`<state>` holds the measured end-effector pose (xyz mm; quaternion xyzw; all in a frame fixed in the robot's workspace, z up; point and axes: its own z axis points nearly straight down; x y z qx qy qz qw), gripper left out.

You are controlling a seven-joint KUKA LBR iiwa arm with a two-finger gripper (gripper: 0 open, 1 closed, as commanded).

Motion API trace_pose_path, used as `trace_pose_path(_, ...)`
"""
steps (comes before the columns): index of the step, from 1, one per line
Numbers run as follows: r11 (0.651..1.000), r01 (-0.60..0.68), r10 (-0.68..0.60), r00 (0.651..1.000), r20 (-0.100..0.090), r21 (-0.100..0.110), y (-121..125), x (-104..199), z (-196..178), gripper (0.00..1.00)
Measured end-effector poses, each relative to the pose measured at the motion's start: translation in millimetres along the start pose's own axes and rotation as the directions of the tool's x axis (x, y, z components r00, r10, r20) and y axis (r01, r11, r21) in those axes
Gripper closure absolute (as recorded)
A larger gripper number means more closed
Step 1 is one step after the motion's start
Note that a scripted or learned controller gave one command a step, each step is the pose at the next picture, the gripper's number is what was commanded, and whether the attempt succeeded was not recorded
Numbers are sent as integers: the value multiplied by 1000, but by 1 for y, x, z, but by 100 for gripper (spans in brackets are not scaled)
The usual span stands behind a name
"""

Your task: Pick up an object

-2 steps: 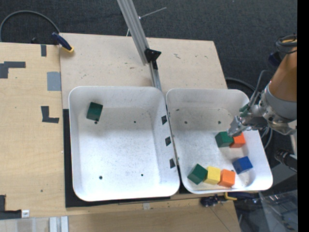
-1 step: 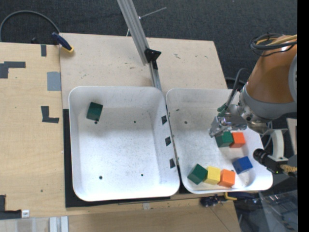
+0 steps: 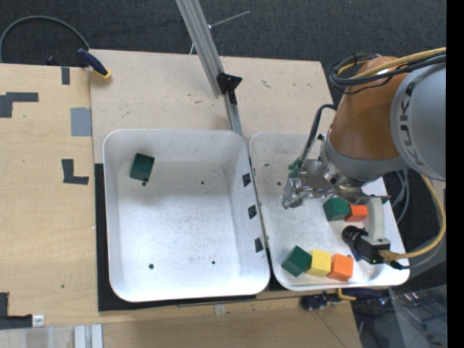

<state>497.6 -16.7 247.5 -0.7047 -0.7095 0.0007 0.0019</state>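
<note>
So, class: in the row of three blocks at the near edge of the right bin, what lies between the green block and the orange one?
A yellow block lies between the green block and the orange block, touching both as far as the camera view shows.

arm (image 3: pixel 406 114): cut off right | green block (image 3: pixel 336 209): partly hidden by arm

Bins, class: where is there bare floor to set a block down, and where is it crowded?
Most of the left bin is bare, from the lone green block in its far left corner across to the divider. The right bin is crowded: the hand hangs mid-bin, and green, yellow and orange blocks line the near edge.
</note>
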Motion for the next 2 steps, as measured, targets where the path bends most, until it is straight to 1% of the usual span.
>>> trace_pose_path(1,1000,1,-1,1000,0,-2,2,57,-5,100)
trace_pose_path(2,1000,1,-1,1000,1,-1,-4,115,0,100)
